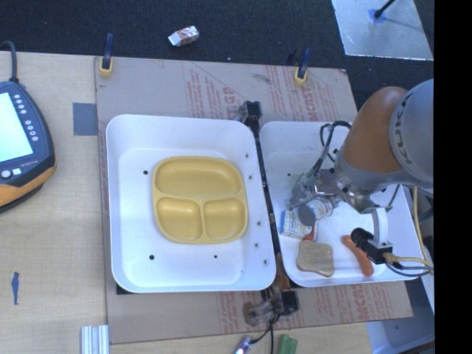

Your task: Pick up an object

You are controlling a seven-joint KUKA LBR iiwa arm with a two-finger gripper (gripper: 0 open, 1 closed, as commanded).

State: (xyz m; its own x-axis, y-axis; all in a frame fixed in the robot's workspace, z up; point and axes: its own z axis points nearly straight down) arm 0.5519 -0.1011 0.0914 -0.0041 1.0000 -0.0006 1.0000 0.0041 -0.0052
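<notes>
My gripper (pixel 307 198) is low in the right bin (pixel 287 142), near its left wall, on the arm (pixel 383 139) that reaches in from the right. Directly under and in front of it lies a small white packet with blue and red print (pixel 297 227), partly covered by the gripper. A tan, bread-like slab (pixel 316 259) lies toward the front of the bin. An orange stick-shaped thing (pixel 359 257) lies to its right. Nothing can be seen held.
The left bin (pixel 129 198) holds a yellow three-compartment plate (pixel 199 198). A handheld control pendant (pixel 18 142) rests at the bench's far left. Blue-and-yellow clamps (pixel 107 59) pin the board's back edge. A crumpled wrapper (pixel 184 36) lies on the dark floor behind.
</notes>
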